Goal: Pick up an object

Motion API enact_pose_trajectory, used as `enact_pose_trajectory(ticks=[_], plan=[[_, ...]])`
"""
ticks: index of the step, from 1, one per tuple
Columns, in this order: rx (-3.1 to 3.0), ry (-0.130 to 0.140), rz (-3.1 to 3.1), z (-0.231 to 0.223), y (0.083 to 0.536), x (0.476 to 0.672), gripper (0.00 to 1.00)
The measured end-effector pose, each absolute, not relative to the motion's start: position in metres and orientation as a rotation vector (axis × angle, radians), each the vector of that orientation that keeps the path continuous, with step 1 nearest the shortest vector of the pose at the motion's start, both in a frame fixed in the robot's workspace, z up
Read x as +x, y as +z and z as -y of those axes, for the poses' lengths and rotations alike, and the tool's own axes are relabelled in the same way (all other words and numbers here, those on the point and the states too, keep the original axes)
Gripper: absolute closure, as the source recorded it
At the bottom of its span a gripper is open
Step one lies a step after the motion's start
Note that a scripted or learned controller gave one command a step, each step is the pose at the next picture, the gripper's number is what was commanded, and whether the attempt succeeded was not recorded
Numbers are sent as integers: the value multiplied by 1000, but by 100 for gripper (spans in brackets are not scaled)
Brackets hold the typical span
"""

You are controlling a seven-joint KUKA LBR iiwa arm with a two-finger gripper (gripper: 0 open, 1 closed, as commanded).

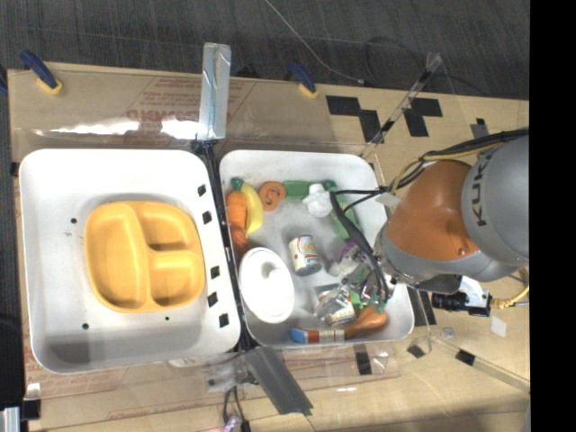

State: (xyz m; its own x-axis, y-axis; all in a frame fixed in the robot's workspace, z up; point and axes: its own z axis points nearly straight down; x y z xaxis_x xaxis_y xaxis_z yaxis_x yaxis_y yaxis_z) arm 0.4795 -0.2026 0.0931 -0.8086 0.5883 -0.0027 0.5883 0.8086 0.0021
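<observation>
Two shallow white bins sit side by side on a cardboard-covered tabletop [108,93]. The left bin [45,241] contains one item: a yellow divided tray [144,252] with three compartments, lying near the bin's centre. The right bin [297,165] holds the loose objects available for picking. Counted: one white round bowl [267,284] at 8 o'clock from that bin's centre; one small printed can [305,254] close to the centre, lying tilted; one yellow banana [253,207] and one orange carrot-like piece [236,210], side by side at 10 o'clock; one orange ring [271,193] at 11 o'clock; one white bottle with green parts [317,200] at 12 o'clock; one orange piece [369,320] at 5 o'clock; and one marker-like stick [315,335] along the 6 o'clock wall.

The grey arm with its orange band [432,219] enters from 3 o'clock. Its claw [346,297] is lowered among clutter in the right bin at 4 o'clock, with cables draped over it; whether it is spread or closed cannot be told.

Two blue clamps [40,70] grip the tabletop's far edge, a strip of silver tape [214,93] runs up from between the bins, and dark carpet [135,7] lies beyond.
</observation>
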Motion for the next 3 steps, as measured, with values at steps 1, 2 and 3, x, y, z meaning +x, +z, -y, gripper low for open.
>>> enact_pose_trajectory(ticks=[1,2,3], plan=[[1102,3,-2938,203,93,479,0],[1013,1,-2973,209,93,492,0],[875,1,-3013,209,117,578,0]])
